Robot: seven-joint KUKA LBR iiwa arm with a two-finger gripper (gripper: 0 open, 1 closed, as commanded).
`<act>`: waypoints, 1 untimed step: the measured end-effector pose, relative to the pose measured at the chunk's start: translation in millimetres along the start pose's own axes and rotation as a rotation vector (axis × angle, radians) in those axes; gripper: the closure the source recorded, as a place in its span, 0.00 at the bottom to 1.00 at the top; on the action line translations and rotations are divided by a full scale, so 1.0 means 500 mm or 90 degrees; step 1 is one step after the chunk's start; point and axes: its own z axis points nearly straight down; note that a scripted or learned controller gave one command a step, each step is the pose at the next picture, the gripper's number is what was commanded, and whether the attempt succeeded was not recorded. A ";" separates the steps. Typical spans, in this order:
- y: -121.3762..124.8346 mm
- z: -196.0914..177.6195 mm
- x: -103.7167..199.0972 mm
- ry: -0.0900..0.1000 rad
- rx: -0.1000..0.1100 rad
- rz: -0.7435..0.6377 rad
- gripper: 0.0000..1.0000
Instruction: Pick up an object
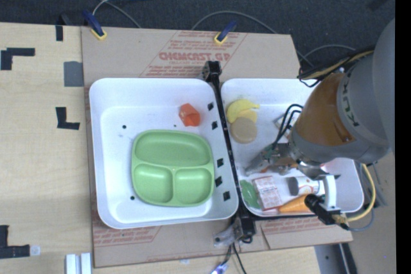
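**Two white bins, arm low over the cluttered right one**

Two shallow bins side by side on a cardboard-covered bench. In the left bin [109, 157]: a green divided tray [172, 167] and, just above it, a small orange-red object [189, 114].

In the right bin [276, 88]: a yellow banana-like toy [241, 109] touching a tan round disc [244, 130] near the divider; lower down, a red-and-white printed packet [266, 192], an orange carrot-like piece [292, 205] along the front wall, and a white tube-like item [307, 187].

Grey arm with orange band [324, 115] reaching in from the right, gripper [273, 160] down among the clutter just above the packet. Cannot tell whether open or closed; nothing visibly held.

Best approach, as a judgement: aim at one isolated piece, descend straight, close fully before lifting, avoid the bin wall.
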 end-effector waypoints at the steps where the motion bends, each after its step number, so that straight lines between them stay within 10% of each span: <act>1: 0.008 0.001 -0.004 0.001 0.004 0.001 0.00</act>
